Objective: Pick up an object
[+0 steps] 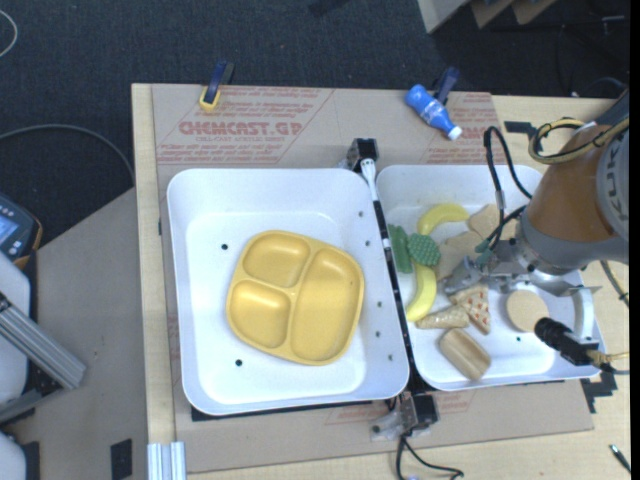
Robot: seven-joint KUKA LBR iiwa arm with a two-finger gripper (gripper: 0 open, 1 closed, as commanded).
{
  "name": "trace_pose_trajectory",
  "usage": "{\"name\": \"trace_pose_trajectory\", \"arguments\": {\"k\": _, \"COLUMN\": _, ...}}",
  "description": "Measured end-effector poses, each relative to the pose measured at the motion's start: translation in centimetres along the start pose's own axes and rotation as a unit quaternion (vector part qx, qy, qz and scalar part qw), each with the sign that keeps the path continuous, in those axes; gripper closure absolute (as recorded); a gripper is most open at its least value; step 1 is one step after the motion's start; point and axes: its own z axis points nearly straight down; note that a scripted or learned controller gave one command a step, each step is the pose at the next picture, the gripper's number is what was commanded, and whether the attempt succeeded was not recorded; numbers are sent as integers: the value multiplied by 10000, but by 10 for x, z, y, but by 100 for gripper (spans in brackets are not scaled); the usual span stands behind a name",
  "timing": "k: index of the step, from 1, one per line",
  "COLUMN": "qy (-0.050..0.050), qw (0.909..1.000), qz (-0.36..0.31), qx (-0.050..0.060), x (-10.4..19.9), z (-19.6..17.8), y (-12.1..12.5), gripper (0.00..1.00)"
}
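Observation:
The right bin (pixel 400 183) holds several toy foods. A yellow banana (pixel 424 290) curves beside a green piece (pixel 414 249), and a second yellow piece (pixel 444 214) lies behind them. A pizza slice (pixel 479 309), a tan wedge (pixel 442 319), a tan loaf (pixel 465 354), a pale round biscuit (pixel 522 311) and a beige block (pixel 483 220) lie around them. My gripper (pixel 478 268) reaches in from the right and hangs low over the bin's middle, just above the pizza slice and right of the banana. The wrist hides what lies beneath it.
The left bin (pixel 195 193) holds a yellow divided plate (pixel 295 295). A blue bottle (pixel 432 111) and a yellow-blue clamp (pixel 214 87) lie on the cardboard behind the bins. Black cables loop around the arm (pixel 570 208) at the right.

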Motion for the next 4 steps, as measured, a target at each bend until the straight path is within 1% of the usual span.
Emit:
{"name": "trace_pose_trajectory", "arguments": {"k": 1, "qy": -14, "qw": 10000, "qz": 9, "qx": -42, "x": -1, "z": -14, "y": 2, "gripper": 100}}
{"name": "trace_pose_trajectory", "arguments": {"k": 2, "qy": -25, "qw": 10000, "qz": -9, "qx": -66, "x": 5, "z": -58, "y": 3, "gripper": 100}}
{"name": "trace_pose_trajectory", "arguments": {"k": 3, "qy": -30, "qw": 10000, "qz": -5, "qx": -75, "x": -3, "z": -110, "y": 11, "gripper": 100}}
{"name": "trace_pose_trajectory", "arguments": {"k": 4, "qy": -27, "qw": 10000, "qz": -6, "qx": -70, "x": -3, "z": -143, "y": 12, "gripper": 100}}
